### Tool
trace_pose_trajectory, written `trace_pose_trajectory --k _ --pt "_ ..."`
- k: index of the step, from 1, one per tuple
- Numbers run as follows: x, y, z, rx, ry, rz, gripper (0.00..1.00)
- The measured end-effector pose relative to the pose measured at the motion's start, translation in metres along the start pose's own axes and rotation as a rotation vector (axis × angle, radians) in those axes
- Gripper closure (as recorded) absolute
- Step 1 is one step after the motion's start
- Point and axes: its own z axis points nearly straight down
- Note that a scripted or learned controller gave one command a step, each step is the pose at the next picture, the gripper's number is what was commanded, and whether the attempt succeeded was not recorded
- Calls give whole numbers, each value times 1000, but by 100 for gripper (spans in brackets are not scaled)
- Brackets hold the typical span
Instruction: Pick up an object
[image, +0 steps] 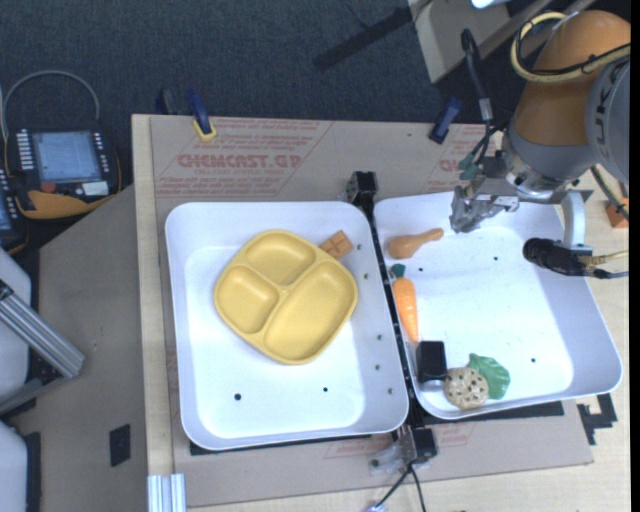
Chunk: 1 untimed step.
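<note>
Grey and orange, the arm reaches over the right bin (590, 340) near the worktop's far edge. Its tool (465, 222) hangs by that bin's far wall, holding nothing; whether it is spread or pressed together cannot be told. A tan drumstick (414, 242) lies just beside the tool. A carrot (405, 308) lies nearer, by the bin's left wall.

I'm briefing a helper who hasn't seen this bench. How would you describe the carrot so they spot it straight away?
Look at the right bin, along its left wall next to the divider between the two bins. The carrot lies there lengthwise, green top pointing away from the camera. It is the bright orange, tapered item, unlike the pale tan drumstick beyond it and the black block nearer the camera.
</note>
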Motion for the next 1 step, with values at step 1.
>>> trace_pose_trajectory --k 1 --pt "52 -17 8 3 0 1 100"
